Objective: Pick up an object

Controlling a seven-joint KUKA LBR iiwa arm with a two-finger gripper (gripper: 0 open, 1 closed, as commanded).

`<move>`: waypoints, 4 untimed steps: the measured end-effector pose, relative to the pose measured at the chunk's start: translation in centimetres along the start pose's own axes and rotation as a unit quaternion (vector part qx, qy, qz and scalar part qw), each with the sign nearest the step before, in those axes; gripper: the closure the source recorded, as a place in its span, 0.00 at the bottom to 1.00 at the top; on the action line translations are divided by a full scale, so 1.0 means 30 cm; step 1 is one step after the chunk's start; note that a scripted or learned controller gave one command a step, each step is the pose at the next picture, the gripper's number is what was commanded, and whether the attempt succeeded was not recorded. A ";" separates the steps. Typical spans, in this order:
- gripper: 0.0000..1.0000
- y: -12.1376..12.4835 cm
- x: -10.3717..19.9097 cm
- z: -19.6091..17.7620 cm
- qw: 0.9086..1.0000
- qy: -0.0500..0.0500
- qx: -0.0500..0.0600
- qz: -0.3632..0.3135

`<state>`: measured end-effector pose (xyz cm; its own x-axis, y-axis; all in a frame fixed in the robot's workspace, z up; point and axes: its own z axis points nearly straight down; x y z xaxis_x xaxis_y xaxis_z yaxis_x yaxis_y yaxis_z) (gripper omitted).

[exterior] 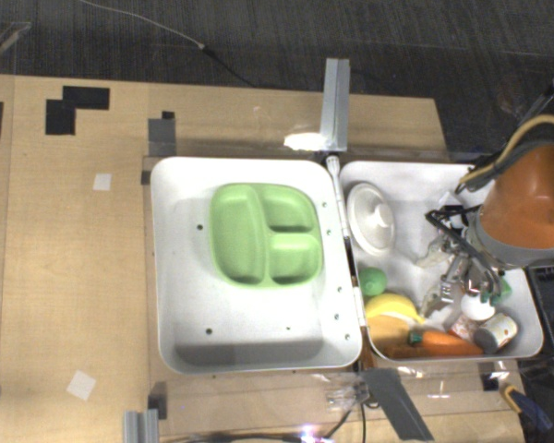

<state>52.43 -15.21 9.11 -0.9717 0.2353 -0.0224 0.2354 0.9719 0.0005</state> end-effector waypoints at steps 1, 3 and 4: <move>0.00 0.109 0.040 -0.001 0.998 -0.001 0.000 0.068; 1.00 0.086 -0.143 -0.355 0.953 0.005 -0.002 -0.304; 0.00 0.087 -0.142 -0.353 0.953 0.006 -0.003 -0.304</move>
<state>56.95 -13.62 19.81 -0.9288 -0.3704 -0.0096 -0.3704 0.9289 -0.0038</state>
